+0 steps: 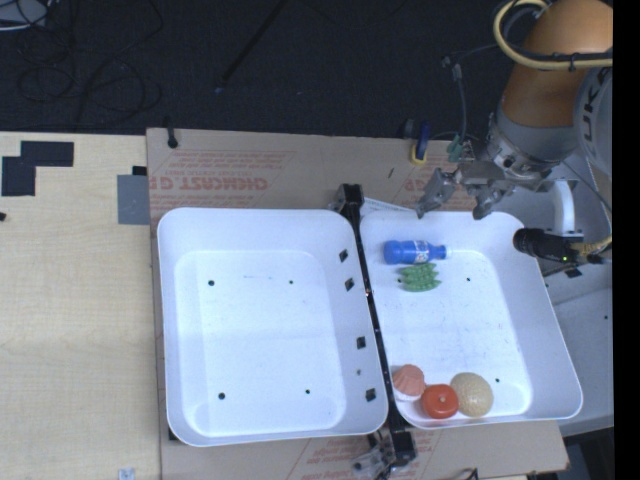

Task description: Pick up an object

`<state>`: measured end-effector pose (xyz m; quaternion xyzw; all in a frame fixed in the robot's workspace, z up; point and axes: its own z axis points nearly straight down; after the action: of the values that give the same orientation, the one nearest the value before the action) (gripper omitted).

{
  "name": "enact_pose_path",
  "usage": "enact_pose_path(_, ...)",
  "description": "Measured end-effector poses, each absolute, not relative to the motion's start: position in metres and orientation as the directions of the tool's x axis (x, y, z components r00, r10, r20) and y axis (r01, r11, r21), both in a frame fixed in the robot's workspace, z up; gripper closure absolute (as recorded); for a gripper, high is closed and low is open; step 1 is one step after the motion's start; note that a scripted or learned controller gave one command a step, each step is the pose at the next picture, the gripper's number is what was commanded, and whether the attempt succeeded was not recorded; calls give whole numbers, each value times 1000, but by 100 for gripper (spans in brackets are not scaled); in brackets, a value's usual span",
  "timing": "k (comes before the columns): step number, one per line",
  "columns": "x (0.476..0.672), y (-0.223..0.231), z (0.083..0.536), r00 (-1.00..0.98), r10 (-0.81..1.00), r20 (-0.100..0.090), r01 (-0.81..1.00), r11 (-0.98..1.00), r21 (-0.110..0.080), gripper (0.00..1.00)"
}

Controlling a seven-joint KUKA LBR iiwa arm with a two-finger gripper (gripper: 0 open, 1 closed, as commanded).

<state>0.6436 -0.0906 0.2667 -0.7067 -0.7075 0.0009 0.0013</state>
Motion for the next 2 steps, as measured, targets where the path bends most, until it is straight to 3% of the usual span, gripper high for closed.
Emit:
enact_pose_path(1,617,-135,341,2,1000,-2,1000,-2,2,0)
enact_pose_path(2,540,-174,438,5,1000,-3,1000,-5,6,0)
